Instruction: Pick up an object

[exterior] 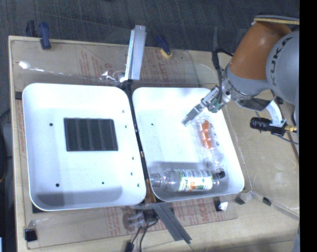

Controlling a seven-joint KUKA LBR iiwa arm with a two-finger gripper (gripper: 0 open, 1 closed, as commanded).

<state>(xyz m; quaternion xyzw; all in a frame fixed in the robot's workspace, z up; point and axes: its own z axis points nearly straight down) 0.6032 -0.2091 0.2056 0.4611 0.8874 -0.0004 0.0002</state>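
Two clear plastic bottles lie in the right white bin [148,140]. The orange-labelled bottle [207,136] lies just below the end effector [194,114], long axis running away toward the green-labelled bottle [186,181]. Whether the end effector grips anything cannot be told.
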